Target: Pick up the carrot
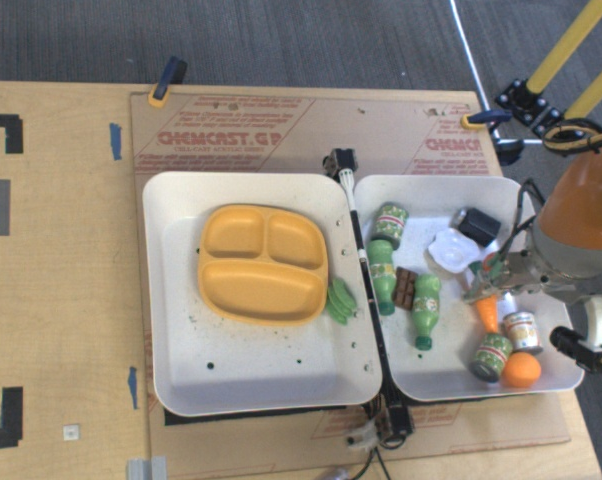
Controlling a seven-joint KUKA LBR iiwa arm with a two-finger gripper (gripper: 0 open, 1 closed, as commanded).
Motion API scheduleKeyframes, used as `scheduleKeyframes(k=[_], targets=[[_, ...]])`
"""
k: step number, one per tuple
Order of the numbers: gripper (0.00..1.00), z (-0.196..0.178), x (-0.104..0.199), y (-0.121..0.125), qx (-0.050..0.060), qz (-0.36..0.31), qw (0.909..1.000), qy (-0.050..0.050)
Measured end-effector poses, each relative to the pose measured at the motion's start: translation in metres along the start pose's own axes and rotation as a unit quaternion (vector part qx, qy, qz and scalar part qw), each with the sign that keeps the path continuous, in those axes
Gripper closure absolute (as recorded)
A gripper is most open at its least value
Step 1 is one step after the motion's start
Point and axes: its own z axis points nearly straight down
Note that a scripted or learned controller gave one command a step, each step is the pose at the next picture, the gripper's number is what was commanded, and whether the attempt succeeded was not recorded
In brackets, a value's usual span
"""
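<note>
The carrot [488, 314] is a short orange piece lying in the right bin [451, 393], toward its right side. My gripper [494, 286] hangs directly over the carrot's upper end, at or just above it, and hides part of it. The arm, with its orange band [584, 208], comes in from the right edge above the bin.
Around the carrot are two small cans [521, 330] [491, 356] and an orange fruit [522, 369]. Left of it lie green bottles [426, 313] [381, 273], a chocolate bar [405, 288], a white lid [453, 253] and a black object [478, 225]. The left bin holds a yellow divided plate [264, 263] and a green pod [339, 298].
</note>
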Motion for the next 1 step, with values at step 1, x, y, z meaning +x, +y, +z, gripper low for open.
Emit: scheduleKeyframes(k=[1], targets=[[1.00, -0.0817, 0.0210, -0.0178, 0.002, 0.172, 0.9851, 0.000]])
